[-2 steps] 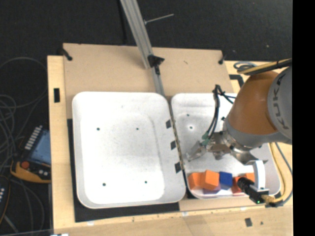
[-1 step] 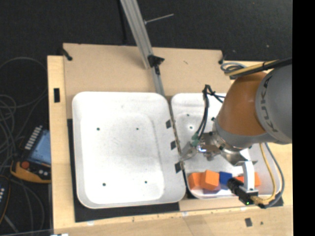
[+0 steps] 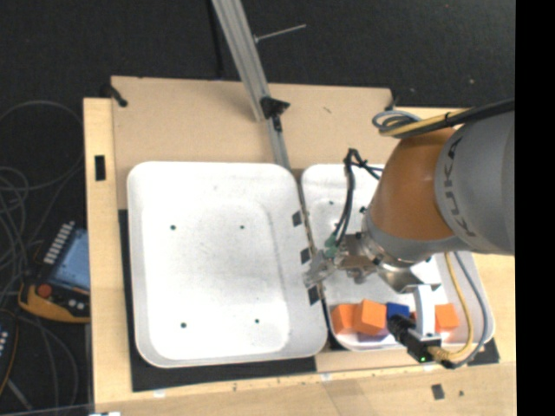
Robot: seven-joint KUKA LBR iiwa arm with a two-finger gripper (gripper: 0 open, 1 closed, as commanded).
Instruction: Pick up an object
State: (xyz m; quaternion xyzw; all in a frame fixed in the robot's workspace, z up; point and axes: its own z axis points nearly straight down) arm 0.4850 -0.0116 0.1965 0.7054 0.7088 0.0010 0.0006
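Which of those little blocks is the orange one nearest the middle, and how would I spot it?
Find the right-hand white bin, under the grey and orange arm. Along its near edge lie a few small blocks. Yours is the orange block farthest left, beside a blue block; another orange block sits farther right.

The left bin (image 3: 217,258) lies open across its whole floor, with free passage from above. The right bin (image 3: 319,189) is crowded: the arm (image 3: 434,198) covers its middle, orange blocks (image 3: 360,317) and a blue piece (image 3: 397,310) fill its near end, and a slanted metal rail (image 3: 251,59) crosses the far side.
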